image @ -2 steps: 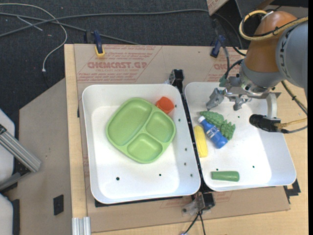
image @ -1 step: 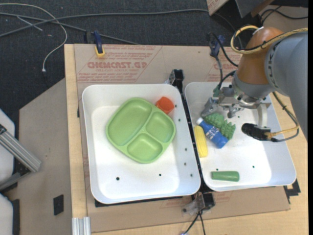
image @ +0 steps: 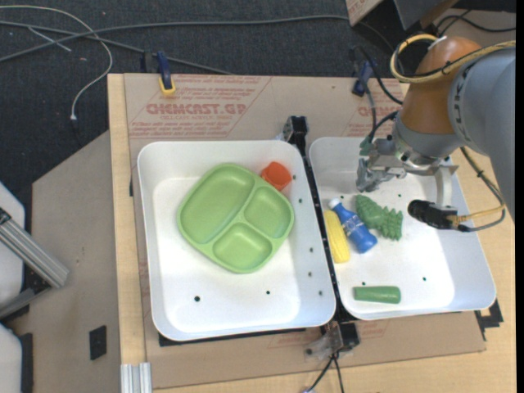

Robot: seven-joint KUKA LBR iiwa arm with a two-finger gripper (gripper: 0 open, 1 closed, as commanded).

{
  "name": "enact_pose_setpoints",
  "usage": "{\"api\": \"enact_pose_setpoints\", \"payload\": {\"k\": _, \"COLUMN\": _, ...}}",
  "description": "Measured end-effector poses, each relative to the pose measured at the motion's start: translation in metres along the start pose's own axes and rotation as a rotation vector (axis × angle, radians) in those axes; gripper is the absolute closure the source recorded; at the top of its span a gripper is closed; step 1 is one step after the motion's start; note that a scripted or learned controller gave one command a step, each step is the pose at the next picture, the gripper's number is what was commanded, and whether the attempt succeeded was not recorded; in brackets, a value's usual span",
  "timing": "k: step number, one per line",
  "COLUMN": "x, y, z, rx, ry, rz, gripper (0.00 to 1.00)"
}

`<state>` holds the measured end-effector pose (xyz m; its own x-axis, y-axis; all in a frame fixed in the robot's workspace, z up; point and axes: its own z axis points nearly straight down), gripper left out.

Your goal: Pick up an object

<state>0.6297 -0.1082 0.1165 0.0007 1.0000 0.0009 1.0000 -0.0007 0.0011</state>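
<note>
nearest in the right bin [image: 471,277] lies a green stick [image: 377,295], small, stiff and surely light. behind it, a yellow bar [image: 336,237] and a blue bottle [image: 354,227] lie touching. just beside them is a green leafy toy [image: 381,218], probably soft; i would pinch its middle. the gripper [image: 378,173] hangs above its far end; open or closed, i cannot tell. in the left bin [image: 155,219] rest a green plate [image: 236,216] and an orange thing [image: 277,174].

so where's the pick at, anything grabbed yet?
Nothing lifted. The end effector sits low in the right white bin, just above the green spiky toy. That toy, the blue bottle, yellow bar and green cylinder all lie on the floor. Grasp and lift remain.
</note>
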Motion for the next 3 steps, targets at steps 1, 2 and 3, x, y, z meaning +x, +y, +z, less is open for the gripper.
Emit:
{"api": "enact_pose_setpoints", "payload": {"k": 1, "x": -0.001, "y": 0.001, "z": -0.065, "rx": -0.006, "ry": -0.002, "rz": -0.001, "gripper": 1.00}}
{"api": "enact_pose_setpoints", "payload": {"k": 2, "x": -0.006, "y": 0.006, "z": -0.111, "rx": -0.006, "ry": -0.002, "rz": -0.001, "gripper": 1.00}}
{"api": "enact_pose_setpoints", "payload": {"k": 3, "x": -0.006, "y": 0.007, "z": -0.166, "rx": -0.007, "ry": -0.002, "rz": -0.002, "gripper": 1.00}}
